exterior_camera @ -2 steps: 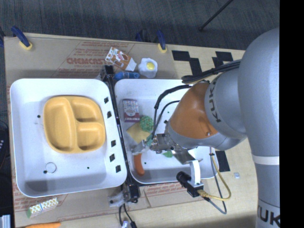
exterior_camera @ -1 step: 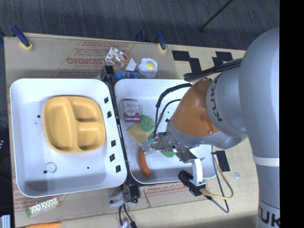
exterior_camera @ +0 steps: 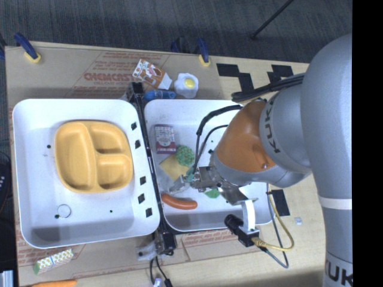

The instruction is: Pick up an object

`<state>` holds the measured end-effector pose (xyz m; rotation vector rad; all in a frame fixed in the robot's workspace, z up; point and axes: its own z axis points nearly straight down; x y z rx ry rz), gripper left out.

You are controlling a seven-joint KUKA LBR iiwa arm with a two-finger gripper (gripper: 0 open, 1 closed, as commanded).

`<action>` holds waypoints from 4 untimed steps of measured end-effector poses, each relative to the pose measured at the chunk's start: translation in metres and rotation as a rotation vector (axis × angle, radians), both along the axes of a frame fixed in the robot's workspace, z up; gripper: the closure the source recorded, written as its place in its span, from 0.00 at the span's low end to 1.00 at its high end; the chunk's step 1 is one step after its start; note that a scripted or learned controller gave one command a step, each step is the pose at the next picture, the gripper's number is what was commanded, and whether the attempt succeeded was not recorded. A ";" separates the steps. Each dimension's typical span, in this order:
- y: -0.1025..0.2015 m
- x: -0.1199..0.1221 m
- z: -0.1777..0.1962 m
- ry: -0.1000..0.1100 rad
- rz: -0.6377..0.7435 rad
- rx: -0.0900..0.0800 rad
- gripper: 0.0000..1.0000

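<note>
End effector [exterior_camera: 190, 183] low in right bin [exterior_camera: 197, 109], near hot dog [exterior_camera: 178, 202] at 6 o'clock. Broccoli [exterior_camera: 185, 155] just at 12 o'clock. Grip state possibly open, cannot tell.

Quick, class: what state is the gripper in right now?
Gripper: low in the right bin, by the hot dog; its state cannot be told.

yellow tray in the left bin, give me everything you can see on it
The yellow tray looks like smooth moulded plastic with rounded corners. It has three compartments: a long one on its left side and two smaller ones on its right. All three look bare. It lies flat on the floor of the left bin, rotated slightly, in the bin's upper middle, clear of the walls. Nothing else touches it.
</note>
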<state>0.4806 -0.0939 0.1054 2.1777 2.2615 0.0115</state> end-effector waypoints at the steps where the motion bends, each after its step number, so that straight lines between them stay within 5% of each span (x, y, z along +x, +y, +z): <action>1: -0.003 -0.004 -0.013 0.009 0.113 -0.003 0.00; 3: -0.004 -0.004 -0.013 0.008 0.164 -0.004 0.00; 4: -0.010 0.056 -0.014 0.010 -0.049 -0.002 0.00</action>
